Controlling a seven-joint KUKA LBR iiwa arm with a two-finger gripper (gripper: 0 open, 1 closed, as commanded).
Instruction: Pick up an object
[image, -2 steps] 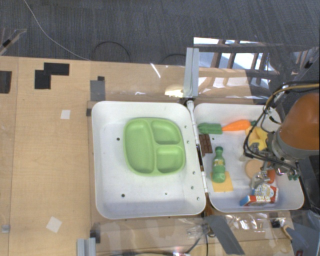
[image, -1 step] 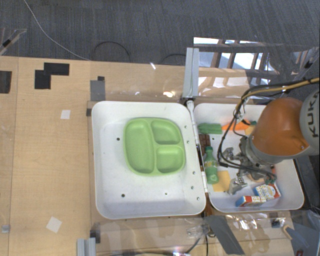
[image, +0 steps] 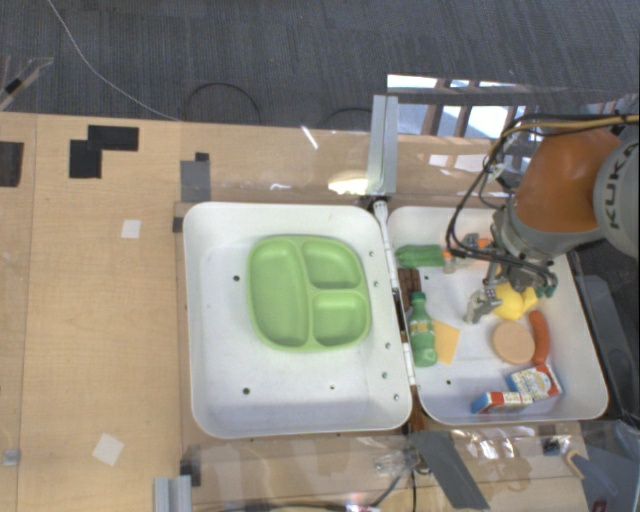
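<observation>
Wooden bench (image: 90, 330), two white bins.
Gripper (image: 497, 297) low in right bin (image: 580, 395) beside yellow object (image: 514, 302); jaw state unclear, can't tell.

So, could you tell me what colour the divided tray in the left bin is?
Light green; the divided tray shows clearly in the camera view.

At the right edge of the frame, the grey arm housing beside the orange band (image: 560, 180) bears large dark letters, "KU", cut off by the frame. The small blue, white and red carton (image: 520, 388) at lower right carries print too small to read.
</observation>
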